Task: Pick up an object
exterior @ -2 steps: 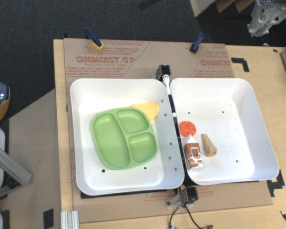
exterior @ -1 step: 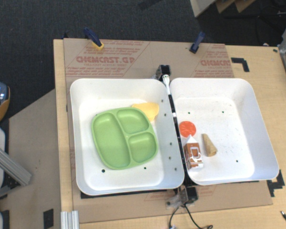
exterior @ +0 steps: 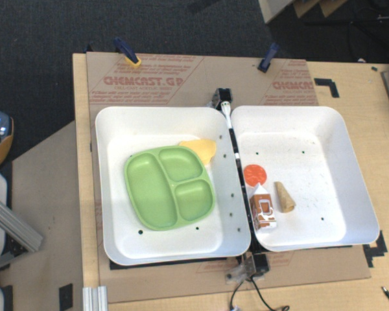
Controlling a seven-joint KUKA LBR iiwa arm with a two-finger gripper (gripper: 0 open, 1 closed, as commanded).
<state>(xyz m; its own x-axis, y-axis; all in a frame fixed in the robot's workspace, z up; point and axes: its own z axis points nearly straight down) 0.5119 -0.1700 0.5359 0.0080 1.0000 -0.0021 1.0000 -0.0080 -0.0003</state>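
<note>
In the left bin lies a green divided plate with three compartments. A pale yellow piece pokes out from under its far right edge. The right bin holds a round orange-red disc, a small brown and white packet just below it, and a tan cone-shaped piece to the right of the packet. All three sit close to the bin's left wall.
Both bins rest on a cardboard sheet held by two blue clamps at the far edge. A black divider bracket sits between the bins. Metal framing stands at the left.
</note>
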